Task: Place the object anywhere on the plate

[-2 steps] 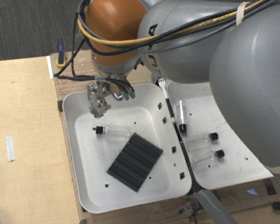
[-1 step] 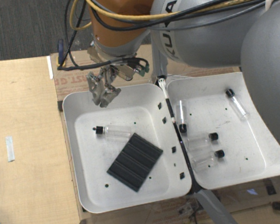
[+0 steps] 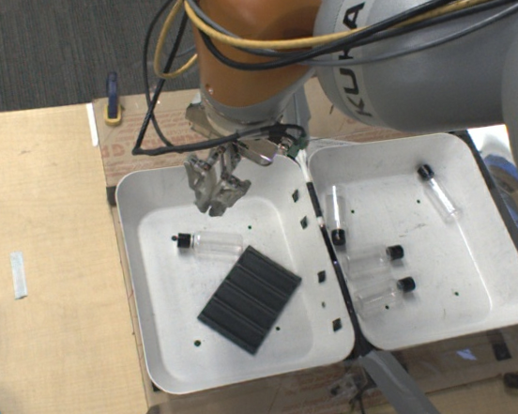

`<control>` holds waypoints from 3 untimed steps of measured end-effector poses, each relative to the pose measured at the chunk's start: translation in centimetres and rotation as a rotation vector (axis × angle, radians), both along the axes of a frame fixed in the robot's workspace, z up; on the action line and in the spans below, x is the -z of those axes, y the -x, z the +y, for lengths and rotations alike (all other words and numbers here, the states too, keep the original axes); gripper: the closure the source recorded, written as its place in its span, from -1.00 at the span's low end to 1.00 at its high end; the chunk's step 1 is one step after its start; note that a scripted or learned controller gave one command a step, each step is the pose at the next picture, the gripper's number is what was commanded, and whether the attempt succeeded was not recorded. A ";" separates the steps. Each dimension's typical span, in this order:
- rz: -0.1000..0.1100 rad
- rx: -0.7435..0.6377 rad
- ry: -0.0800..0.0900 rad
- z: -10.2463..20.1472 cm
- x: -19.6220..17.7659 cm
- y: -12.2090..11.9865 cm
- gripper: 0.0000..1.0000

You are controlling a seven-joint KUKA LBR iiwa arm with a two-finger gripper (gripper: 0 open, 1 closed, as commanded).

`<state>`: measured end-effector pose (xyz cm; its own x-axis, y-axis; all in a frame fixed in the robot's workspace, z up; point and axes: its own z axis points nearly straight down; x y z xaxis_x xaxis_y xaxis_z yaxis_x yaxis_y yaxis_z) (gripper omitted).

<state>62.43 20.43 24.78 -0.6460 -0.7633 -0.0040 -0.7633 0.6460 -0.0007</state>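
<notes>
A black ribbed plate (image 3: 250, 299) lies flat and turned at an angle in the lower middle of the left bin (image 3: 165, 356). A clear vial with a black cap (image 3: 205, 244) lies on the bin floor just up and left of the plate, apart from it. My gripper (image 3: 217, 190) hangs over the back of the left bin, a little above and to the right of that vial, under the orange wrist band. Nothing shows in the gripper.
The right bin (image 3: 499, 302) holds several clear vials with black caps: one by the divider (image 3: 334, 212), one at the back right (image 3: 436, 189), two near the middle (image 3: 382, 275). Cables loop around the wrist. A wooden bench top (image 3: 41, 277) lies to the left.
</notes>
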 end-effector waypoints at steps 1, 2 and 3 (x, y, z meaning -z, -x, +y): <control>-0.001 -0.057 -0.001 1.6 0.9 -1.8 1.00; -0.002 -0.120 -0.001 1.5 -3.3 -3.2 1.00; -0.003 -0.217 0.000 1.7 -3.0 -3.6 1.00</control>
